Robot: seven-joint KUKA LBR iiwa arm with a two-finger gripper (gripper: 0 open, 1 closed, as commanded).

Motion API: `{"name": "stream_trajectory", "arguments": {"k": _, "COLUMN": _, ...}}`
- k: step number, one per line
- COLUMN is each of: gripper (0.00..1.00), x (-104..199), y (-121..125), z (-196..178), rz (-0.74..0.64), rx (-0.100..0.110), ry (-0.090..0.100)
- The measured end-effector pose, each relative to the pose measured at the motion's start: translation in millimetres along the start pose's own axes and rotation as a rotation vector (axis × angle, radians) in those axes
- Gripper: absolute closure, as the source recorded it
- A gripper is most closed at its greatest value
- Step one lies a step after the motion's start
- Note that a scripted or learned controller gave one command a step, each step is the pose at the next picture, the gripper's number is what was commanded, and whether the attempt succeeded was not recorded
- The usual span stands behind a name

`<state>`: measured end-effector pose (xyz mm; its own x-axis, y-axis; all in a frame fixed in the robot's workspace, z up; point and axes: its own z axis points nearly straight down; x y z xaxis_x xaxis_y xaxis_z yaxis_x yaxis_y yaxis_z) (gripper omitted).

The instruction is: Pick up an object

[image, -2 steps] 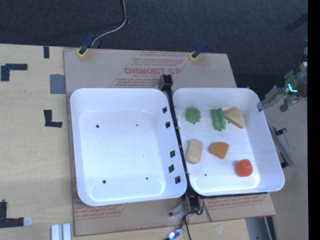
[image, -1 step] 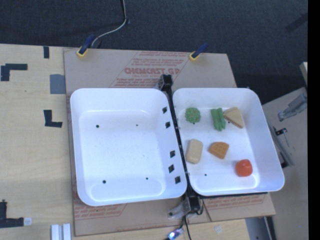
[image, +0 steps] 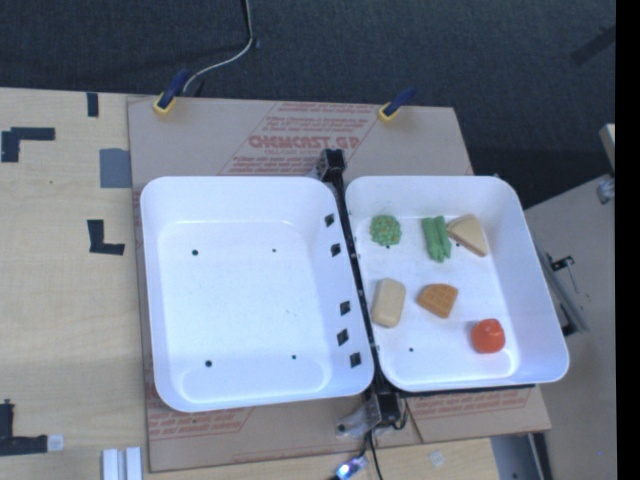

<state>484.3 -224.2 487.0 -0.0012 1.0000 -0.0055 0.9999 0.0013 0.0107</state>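
The camera looks down on two white bins that sit side by side on a brown board (image: 300, 138). The board lies on a wooden bench (image: 60, 298), and two clips, one (image: 170, 90) at its 11 o'clock corner and one (image: 398, 102) toward 1 o'clock, pin it so it cannot slide.

The left bin (image: 160, 208) has only small dark dots on its floor. The right bin (image: 540, 318) holds all the toy food, so that is the place to pick from. Taking that bin as a clock face, a bumpy green ball (image: 385, 231) sits at 11 o'clock. A long green stick (image: 436, 238) lies at 12 o'clock, and a pale wedge (image: 468, 234) sits just beside it at 1 o'clock, maybe touching. A tan lump (image: 388, 302) rests at 8 o'clock near the wall between the bins. An orange piece (image: 437, 300) sits close to the middle. A red piece (image: 488, 336) lies at 4 o'clock, apart from the others, so I think it is easiest to grab.

I cannot tell how the gripper is set. No pick is started yet.
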Motion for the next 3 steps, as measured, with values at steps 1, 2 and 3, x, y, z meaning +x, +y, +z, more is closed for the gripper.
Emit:
{"name": "stream_trajectory", "arguments": {"k": 1, "gripper": 0.0, "x": 14, "y": 1, "z": -48, "rz": -0.002, "rx": 0.005, "ry": 0.003}}
{"name": "stream_trajectory", "arguments": {"k": 2, "gripper": 1.0, "x": 13, "y": 1, "z": -55, "rz": 0.0, "rx": 0.009, "ry": 0.003}}
{"name": "stream_trajectory", "arguments": {"k": 3, "gripper": 1.0, "x": 0, "y": 6, "z": 18, "rz": 0.003, "rx": 0.017, "ry": 0.006}}
